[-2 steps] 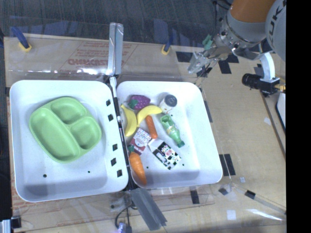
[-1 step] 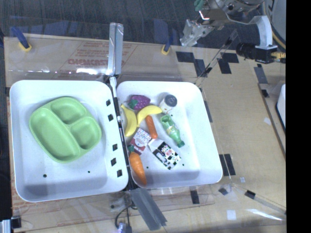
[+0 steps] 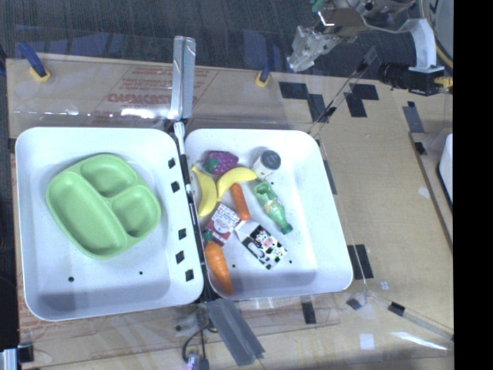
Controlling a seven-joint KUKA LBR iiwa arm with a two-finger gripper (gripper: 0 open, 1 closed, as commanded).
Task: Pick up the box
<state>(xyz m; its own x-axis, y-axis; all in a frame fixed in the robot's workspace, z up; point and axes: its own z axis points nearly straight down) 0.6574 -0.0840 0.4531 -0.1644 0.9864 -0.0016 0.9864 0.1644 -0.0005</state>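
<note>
Beyond the far right corner of the bench: gripper (image 3: 308, 48), raised high over the dark floor, well apart from both bins and carrying nothing visible. Not possible to tell whether the claw is apart or together, owing to blur and the slanted angle. Toward the near side of the right bin (image 3: 333, 230): box (image 3: 265, 248), black-and-white patterned, lying flat on the white floor of the bin, turned at an angle to the walls, touched by nothing from above. Close to its left: red-and-white carton (image 3: 225, 220), also box-like, hence some doubt as to which of the two is meant by the task; taken here to be the patterned one, as a judgement only. Nearby clutter: long carrot (image 3: 218, 267) against the left wall, small carrot (image 3: 240, 203), banana (image 3: 212, 187), green bottle (image 3: 273, 206) just beyond the box, purple grapes (image 3: 221, 161) and round can (image 3: 269, 159) at the far side. Across the divider, resting in the left bin (image 3: 23, 206): green divided plate (image 3: 104, 204). Progress judged as nil: no approach, no descent, no grasp, no lift yet made; all of these left to do. Cut off at the upper right margin: most of the arm above the wrist. Hard to make out: print on the box, its height, and whether its left corner touches the carton or merely lies beside it.
</note>
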